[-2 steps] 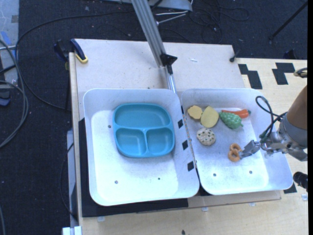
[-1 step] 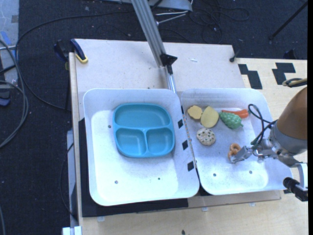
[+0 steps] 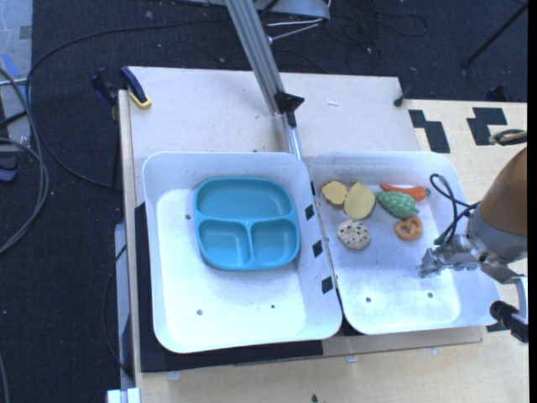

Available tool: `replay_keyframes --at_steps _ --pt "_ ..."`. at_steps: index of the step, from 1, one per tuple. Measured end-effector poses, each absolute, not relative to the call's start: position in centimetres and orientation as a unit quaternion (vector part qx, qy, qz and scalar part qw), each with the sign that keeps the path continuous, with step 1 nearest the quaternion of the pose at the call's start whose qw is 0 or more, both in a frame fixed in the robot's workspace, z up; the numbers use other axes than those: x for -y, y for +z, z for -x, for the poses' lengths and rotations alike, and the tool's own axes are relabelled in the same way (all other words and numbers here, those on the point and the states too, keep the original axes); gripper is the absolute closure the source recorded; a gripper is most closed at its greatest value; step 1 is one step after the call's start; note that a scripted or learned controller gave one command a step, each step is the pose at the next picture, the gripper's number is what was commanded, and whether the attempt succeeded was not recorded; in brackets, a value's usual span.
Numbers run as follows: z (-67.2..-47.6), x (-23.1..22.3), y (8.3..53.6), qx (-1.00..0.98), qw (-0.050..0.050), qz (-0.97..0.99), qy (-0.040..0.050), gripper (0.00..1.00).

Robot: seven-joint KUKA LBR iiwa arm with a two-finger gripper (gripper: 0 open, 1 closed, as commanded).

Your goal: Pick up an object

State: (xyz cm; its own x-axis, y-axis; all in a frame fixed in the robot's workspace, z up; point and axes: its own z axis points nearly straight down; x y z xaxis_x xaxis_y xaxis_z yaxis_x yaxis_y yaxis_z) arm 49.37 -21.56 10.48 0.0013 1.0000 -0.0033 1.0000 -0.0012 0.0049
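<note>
My gripper (image 3: 430, 267), jaw state unclear, hovers near a small pretzel (image 3: 409, 228), likely light, rigid; I'd pinch its outer edges.

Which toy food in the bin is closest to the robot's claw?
The small orange pretzel is closest to the gripper. The cookie, green vegetable and yellow pieces lie farther left.

Pale bench top (image 3: 252, 112) carries two shallow white bins side by side, left bin (image 3: 168, 250) and right bin (image 3: 394, 309), edges touching, with a yellow-tipped tool (image 3: 134, 86) at its far-left corner.
</note>
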Motion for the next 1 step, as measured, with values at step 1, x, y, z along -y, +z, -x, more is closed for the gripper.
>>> replay_keyframes --at_steps 1 --pt "-49.34 21.21 14.64 -0.708 0.001 -0.706 0.0003 1.0"
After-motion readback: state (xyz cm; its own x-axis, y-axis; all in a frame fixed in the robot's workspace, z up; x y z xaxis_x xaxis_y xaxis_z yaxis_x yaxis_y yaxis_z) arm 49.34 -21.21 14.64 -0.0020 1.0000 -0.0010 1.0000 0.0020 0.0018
